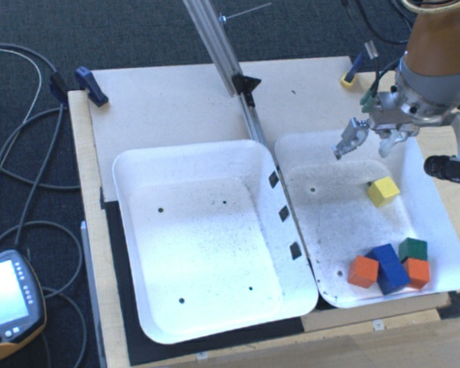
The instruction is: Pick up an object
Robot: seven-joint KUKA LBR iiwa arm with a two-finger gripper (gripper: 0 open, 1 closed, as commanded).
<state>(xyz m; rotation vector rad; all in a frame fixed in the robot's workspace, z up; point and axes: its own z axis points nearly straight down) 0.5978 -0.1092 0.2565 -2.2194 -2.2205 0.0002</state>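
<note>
My gripper hangs over the far part of the right bin, its two fingers spread apart and nothing between them. A yellow block lies on the bin floor, just nearer and to the right of the fingertips. At the bin's near right corner a cluster sits together: an orange block, a blue block, a green block and a second orange block.
The left bin lies beside the right one, with a raised divider edge between them. A metal rail slants across the back of the bench. Cables and a pendant lie on the floor at left.
</note>
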